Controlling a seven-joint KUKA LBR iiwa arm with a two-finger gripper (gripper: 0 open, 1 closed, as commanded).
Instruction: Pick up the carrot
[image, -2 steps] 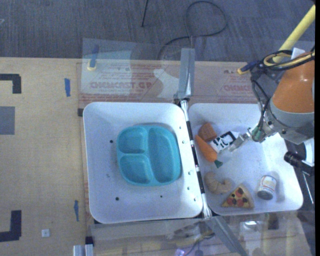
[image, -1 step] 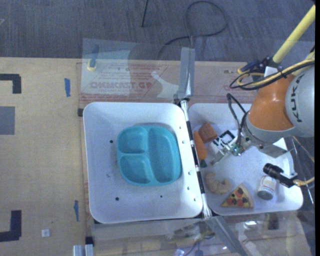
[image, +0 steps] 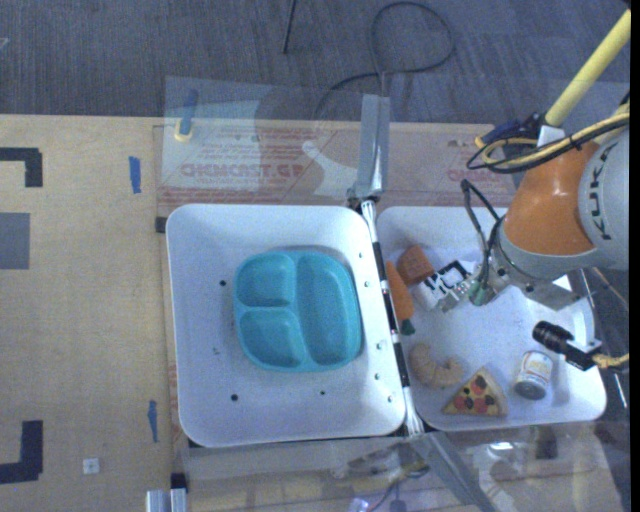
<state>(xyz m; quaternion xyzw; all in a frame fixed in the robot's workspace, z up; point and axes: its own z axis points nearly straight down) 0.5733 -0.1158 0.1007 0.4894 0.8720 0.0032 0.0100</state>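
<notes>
The carrot (image: 399, 292) is a slim orange piece with a dark green tip at its near end, lying in the right bin (image: 590, 400) tight against that bin's left wall, just beside the divider between the two bins. Its long axis runs roughly from the far side of the bin toward the near side, leaning slightly rightward as it comes nearer, with the green end pointing toward the near edge. Just beyond its far end, touching or nearly touching it, sits a stubby orange-brown item (image: 415, 263) whose kind I cannot make out. The hand (image: 447, 284) hangs low over the bin just right of the carrot, apart from it, a black-and-white assembly under the grey arm (image: 545, 225) with its orange band; nothing can be seen between its fingers, and how far they are spread cannot be told from this angle. Nearer the front of the same bin lie a tan, lumpy piece (image: 434, 366), a toy pizza slice (image: 476, 394) and a small can (image: 533, 374), all well clear of the carrot. The left bin (image: 200, 250) holds a blue divided plate (image: 297, 310). Both bins rest on the light wooden surface (image: 80, 300).
</notes>
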